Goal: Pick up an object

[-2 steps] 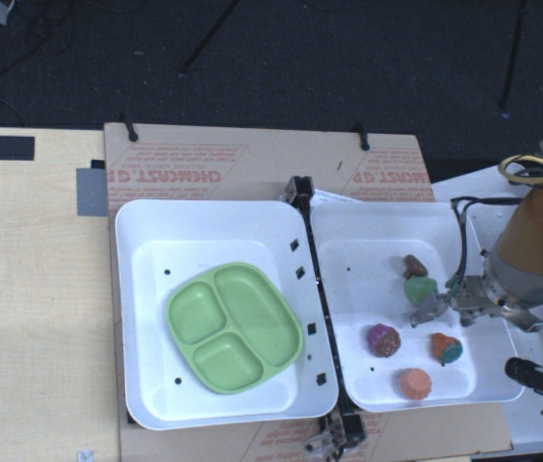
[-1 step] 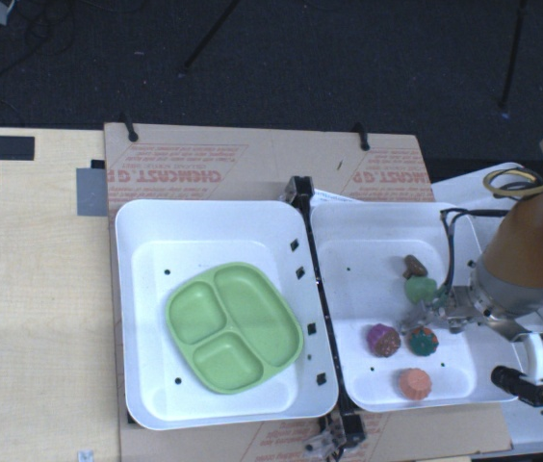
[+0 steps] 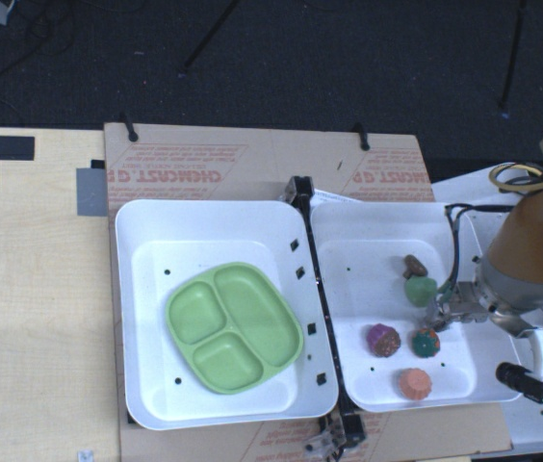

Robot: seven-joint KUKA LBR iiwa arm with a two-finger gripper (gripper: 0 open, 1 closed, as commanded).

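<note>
Where claw hovers, green ball alongside.

Two bins sit side by side on the bench. In the left bin lies a divided plate, slightly toward its near side. The right bin holds five small objects: a small piece farthest, a ball touching it, another ball nearer, a lumpy object left of that, and a round object nearest.
</note>
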